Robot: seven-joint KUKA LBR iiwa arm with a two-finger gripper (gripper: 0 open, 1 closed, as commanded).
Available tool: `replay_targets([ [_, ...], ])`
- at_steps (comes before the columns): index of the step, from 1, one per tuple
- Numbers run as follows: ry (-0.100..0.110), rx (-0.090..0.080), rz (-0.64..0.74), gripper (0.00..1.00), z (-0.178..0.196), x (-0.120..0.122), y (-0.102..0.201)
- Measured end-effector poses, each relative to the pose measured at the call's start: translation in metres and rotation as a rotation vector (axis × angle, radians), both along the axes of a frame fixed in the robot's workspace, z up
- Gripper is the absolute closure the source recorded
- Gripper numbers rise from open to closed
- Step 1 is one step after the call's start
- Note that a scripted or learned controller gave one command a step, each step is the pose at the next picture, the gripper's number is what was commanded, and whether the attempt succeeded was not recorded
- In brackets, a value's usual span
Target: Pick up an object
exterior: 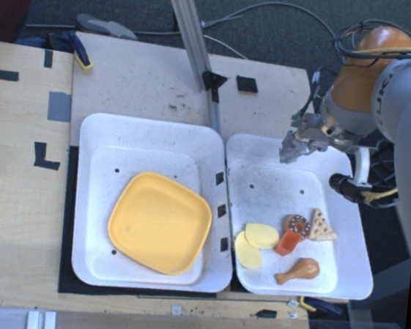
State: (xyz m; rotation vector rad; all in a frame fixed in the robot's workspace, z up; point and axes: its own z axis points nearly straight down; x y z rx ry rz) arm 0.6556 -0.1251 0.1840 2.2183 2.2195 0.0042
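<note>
Camera view, looking down at a slant on both bins from above the desk (12,175). My arm comes in from the right, and the gripper (293,149) hangs over the far edge of the right bin (277,183), above bare bin floor. I honestly can't tell how the fingers are set from here, it's just a small dark lump at this angle, but nothing sits between them or hangs under them, so I'd say I'm carrying nothing.

All the pickable stuff is bunched at the near end of that right bin, well apart from the gripper. There are two pale yellow slices (254,243) overlapping each other, a little red block (288,243) just beside them, a brown ring like a doughnut (297,224) touching the block's far side, a pizza-wedge piece (322,226) next to that, and a toy drumstick (299,269) lying on its side closest to the near rim.

The left bin (97,148) just has the yellow plate (160,223) lying flat in it.

My guess is the gripper is parked high and back to keep the pile in plain sight. The drumstick looks like the easiest pick since it lies a bit apart from the rest, whereas the block and the ring are crowded together.
</note>
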Motion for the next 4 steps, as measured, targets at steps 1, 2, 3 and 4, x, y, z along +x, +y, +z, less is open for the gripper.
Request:
replay_targets([
  [1,-0.001,0.000,0.000,1.00,0.062,-0.004,-0.002],
  [2,0.003,0.001,0.000,1.00,0.082,-0.004,-0.002],
  [3,0.006,0.002,0.004,1.00,0.066,-0.019,0.053],
  [4,0.005,0.002,0.003,1.00,0.068,-0.030,0.097],
])
